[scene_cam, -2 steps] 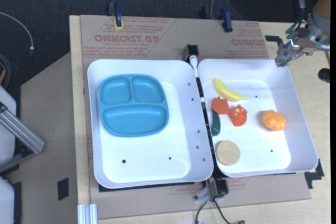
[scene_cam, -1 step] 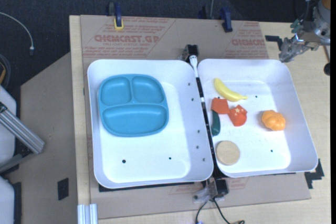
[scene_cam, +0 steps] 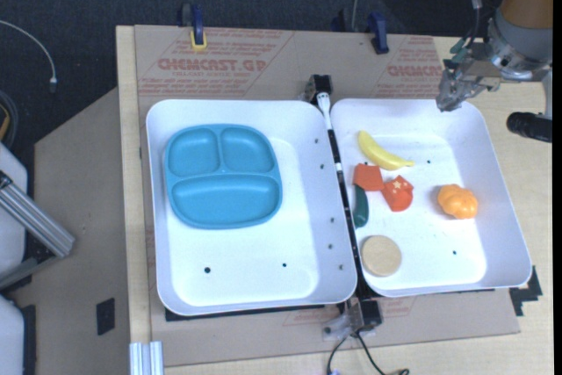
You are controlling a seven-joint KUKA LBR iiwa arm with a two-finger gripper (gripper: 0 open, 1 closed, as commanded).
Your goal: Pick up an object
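The right bin (scene_cam: 492,154) holds a yellow banana (scene_cam: 381,151), two red pieces (scene_cam: 368,177) (scene_cam: 399,193), an orange fruit (scene_cam: 457,201), a dark green item (scene_cam: 361,205) by the left wall, and a tan round disc (scene_cam: 382,255). My gripper (scene_cam: 451,97) hangs over the far right corner of this bin, above the rim and apart from all the objects. The banana lies well to its left and nearer the camera. Nothing shows between its tips.
The left bin (scene_cam: 299,259) bears a blue divided plate (scene_cam: 224,175). Both bins rest on a cardboard sheet (scene_cam: 263,57) held by blue clamps (scene_cam: 197,24) at the back. Cables run at the far side.
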